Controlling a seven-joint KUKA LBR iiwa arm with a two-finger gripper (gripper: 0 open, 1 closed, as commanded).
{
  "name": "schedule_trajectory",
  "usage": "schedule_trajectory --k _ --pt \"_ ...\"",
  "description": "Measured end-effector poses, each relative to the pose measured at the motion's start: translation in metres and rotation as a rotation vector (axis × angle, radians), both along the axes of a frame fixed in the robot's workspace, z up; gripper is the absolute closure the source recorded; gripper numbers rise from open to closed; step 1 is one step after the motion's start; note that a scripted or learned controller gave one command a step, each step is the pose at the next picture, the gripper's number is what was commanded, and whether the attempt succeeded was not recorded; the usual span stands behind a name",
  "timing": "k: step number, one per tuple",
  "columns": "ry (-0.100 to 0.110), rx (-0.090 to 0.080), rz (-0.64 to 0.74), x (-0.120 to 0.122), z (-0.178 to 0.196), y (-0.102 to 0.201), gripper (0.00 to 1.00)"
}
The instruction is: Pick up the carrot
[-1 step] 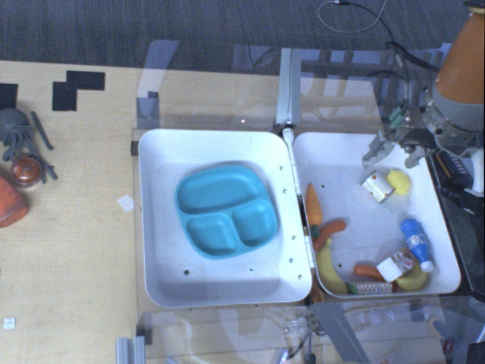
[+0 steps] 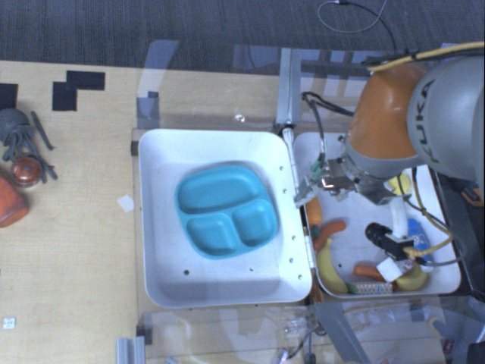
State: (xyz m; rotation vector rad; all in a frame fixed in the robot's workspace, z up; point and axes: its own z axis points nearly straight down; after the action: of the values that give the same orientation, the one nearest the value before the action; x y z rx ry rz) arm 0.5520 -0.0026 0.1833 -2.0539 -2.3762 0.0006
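The carrot (image 2: 313, 213) looks like the small orange piece lying against the left wall of the right bin (image 2: 449, 279). My gripper (image 2: 309, 189) hangs low over that bin's left side, just above the carrot's far end and close to the divider between the bins. Nothing can be seen held in it. The grey arm with its orange band (image 2: 386, 120) covers the back of the right bin.
Near the carrot lie a red-orange sausage-shaped piece (image 2: 330, 231), a yellow banana (image 2: 330, 268), another orange piece (image 2: 369, 271) and a blue item (image 2: 415, 230). The left bin (image 2: 163, 279) holds a blue divided tray (image 2: 226, 209). A grey toy (image 2: 19, 131) and red objects (image 2: 11, 196) sit on the bench at far left.
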Motion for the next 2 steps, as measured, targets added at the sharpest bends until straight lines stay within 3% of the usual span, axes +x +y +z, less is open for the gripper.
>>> schedule_trajectory --k 1,2 --pt "-0.005 0.0 0.195 0.03 0.002 -0.011 0.0" --pt "-0.004 0.0 0.5 -0.005 0.002 -0.052 0.0"
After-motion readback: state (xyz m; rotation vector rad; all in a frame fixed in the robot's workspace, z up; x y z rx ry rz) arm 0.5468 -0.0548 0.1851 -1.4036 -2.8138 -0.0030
